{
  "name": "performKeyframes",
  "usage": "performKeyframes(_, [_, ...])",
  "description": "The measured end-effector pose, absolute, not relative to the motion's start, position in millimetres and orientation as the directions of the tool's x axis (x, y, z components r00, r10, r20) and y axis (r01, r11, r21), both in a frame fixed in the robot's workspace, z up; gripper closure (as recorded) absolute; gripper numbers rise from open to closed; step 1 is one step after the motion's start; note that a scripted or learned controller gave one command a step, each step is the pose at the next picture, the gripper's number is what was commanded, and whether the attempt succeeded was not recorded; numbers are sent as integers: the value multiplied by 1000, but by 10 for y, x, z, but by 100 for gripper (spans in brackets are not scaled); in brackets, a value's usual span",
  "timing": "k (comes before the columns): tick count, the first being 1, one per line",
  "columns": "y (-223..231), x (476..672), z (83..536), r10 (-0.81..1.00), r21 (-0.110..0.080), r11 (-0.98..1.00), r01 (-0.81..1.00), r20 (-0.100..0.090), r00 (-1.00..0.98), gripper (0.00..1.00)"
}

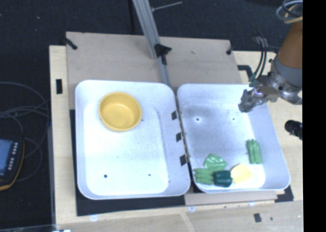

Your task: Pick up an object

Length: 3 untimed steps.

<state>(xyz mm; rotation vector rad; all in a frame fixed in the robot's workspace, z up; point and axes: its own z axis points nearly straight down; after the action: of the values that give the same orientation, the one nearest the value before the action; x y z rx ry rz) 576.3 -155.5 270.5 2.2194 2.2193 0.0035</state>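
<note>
While my gripper (246, 102) hovers over the right bin (214, 124), finger state indiscernible, toys (224, 172) lie near its front edge.

This is a robotics lab test cell rather than a home or shop. A plain wooden bench (204, 58) at centre frame stands on dark carpet and bears two white bins (86, 185). A metal mounting rail (144, 12) slants down from the top. Loose cables (25, 119) and a handheld control pendant (9, 162) lie at the left edge.
</note>
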Motion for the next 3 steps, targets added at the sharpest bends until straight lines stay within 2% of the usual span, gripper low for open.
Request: performKeyframes(3, [-23,5662,2366,1000,0,3,1000,0,-3,100])
